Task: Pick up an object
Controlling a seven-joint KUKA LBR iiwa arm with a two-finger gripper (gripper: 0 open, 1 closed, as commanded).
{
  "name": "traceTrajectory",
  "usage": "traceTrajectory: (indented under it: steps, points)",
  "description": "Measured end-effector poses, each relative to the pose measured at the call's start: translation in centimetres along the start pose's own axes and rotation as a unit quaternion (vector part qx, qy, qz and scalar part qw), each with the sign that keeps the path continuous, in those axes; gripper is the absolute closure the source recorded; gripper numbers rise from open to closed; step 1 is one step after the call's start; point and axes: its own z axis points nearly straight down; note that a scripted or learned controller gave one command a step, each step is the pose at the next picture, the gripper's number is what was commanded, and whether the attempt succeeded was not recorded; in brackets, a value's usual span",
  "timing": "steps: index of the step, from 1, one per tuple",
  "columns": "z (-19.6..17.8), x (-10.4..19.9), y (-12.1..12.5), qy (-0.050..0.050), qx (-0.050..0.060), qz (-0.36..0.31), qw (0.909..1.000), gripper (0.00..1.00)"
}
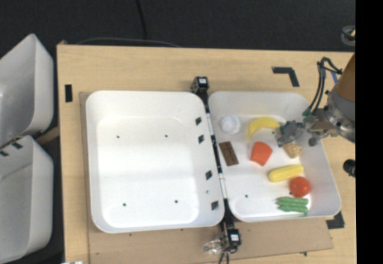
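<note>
Just one fixed camera here, mounted high above the bench (pixel 149 65) and looking down at a slant, far enough back to fit both white bins. The left bin (pixel 102 161) sits mid-frame, the right bin (pixel 323 197) toward the right edge.

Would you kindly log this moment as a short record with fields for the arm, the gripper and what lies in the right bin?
arm: reaches in from the right over the right bin
gripper: low, beside the banana, above a tan piece
right bin contents: white cup, brown block, orange pepper, corn cob, tomato, green beans
left bin: white
</note>
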Motion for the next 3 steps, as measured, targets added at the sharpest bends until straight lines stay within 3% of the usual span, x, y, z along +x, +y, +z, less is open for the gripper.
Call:
traceTrajectory:
  steps: [1,2,3]
  points:
    - [11.3,2.2,7.2,-0.001,-0.003,-0.002,1.0,0.0]
    - [11.0,6.4,3.9,0.0,0.001,-0.001,1.0,0.0]
    - [11.4,6.0,13.2,0.0,0.011,0.002,0.9999,0.0]
